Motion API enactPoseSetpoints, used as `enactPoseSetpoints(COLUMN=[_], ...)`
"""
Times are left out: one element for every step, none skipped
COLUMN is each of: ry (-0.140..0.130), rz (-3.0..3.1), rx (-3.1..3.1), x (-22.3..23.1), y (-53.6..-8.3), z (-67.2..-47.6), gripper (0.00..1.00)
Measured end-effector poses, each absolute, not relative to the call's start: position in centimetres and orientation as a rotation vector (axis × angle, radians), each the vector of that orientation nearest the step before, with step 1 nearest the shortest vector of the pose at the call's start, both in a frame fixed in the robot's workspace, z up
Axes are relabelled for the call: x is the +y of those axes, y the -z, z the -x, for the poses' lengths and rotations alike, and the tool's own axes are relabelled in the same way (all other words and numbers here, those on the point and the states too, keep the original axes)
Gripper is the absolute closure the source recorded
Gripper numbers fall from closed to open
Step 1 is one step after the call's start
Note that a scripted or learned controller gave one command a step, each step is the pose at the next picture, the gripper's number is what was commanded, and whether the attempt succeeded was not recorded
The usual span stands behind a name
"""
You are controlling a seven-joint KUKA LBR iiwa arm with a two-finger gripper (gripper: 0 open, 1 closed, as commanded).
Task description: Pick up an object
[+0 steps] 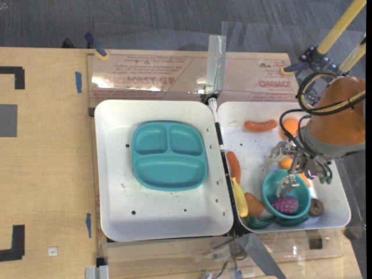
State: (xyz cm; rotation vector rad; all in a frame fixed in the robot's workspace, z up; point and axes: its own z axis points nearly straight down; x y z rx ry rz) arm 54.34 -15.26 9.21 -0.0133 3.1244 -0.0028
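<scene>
grapes (285, 204) in teal bowl (273, 186)

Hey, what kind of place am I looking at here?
Most likely a robotics lab test bench: a grey and orange robot arm reaches over two white bins, one holding a teal divided plate, the other toy food and a teal bowl.

My arm (340, 118) cut off by right edge; upper part out of frame. My wrist covers back right part of right bin (256, 147). My claw (289, 183) too small and cluttered to read. Orange thing (286, 162) half hidden behind claw. Brown thing (315, 207) partly hidden by teal bowl (273, 199).
</scene>
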Motion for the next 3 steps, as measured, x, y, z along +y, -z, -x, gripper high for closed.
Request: enactPoseSetpoints(ry=[0.009,0.002,-0.002], rz=[0.016,-0.164,0.260], rx=[3.116,3.119,3.130], x=[-15.3,-11.9,-14.0], y=[-10.7,-25.3,-13.8], z=[-54.7,-55.2,-53.0], gripper=[1.00,1.00,1.00])
